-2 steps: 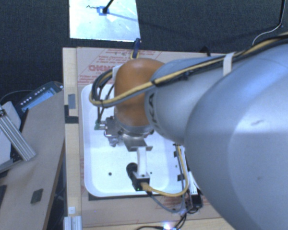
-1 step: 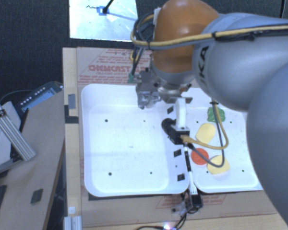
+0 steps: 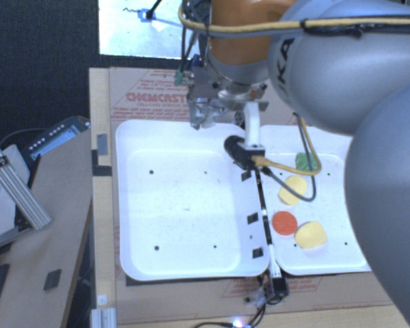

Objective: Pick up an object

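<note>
One claw [image 3: 203, 118] hangs at upper centre of the frame, over the far rim of the left bin [image 3: 140, 203]; whether it is open, I cannot tell. The objects, two yellow pieces [image 3: 293, 189], an orange disc [image 3: 284, 222] and a green bit [image 3: 305, 161], perhaps partly hidden, lie in the right bin [image 3: 342, 258]. Descending here would likely close on nothing.

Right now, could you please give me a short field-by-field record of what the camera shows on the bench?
arm: grey with orange band, reaching in from the right
gripper: above the far edge of the left bin
right bin: holds the objects below
orange disc: beside the divider
yellow pieces: one above the disc, one right of it
green piece: far end, partly behind a yellow cable
</note>
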`<state>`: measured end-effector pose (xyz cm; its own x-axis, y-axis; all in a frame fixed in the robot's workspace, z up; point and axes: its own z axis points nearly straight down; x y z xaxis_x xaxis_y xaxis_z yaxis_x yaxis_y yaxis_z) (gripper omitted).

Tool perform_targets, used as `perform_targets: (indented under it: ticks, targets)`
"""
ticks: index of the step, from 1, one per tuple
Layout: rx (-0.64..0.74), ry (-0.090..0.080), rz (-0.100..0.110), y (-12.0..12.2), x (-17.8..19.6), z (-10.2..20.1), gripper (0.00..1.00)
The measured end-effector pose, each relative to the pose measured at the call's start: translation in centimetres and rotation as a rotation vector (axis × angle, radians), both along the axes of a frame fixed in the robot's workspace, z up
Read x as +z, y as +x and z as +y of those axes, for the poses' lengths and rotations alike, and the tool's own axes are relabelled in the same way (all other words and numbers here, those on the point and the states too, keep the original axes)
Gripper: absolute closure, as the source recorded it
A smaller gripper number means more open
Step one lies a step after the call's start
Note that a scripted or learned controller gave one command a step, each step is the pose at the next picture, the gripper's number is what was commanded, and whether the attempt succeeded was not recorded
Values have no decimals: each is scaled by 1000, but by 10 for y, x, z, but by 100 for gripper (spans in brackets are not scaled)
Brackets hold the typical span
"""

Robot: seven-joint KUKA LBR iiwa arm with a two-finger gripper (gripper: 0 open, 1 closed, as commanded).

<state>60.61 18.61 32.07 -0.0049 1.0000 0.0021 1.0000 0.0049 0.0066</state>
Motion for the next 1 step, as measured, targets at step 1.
perform_targets:
  ticks: [1]
  targets:
    - [-3, -3, 3, 43, -33, -5, 100]
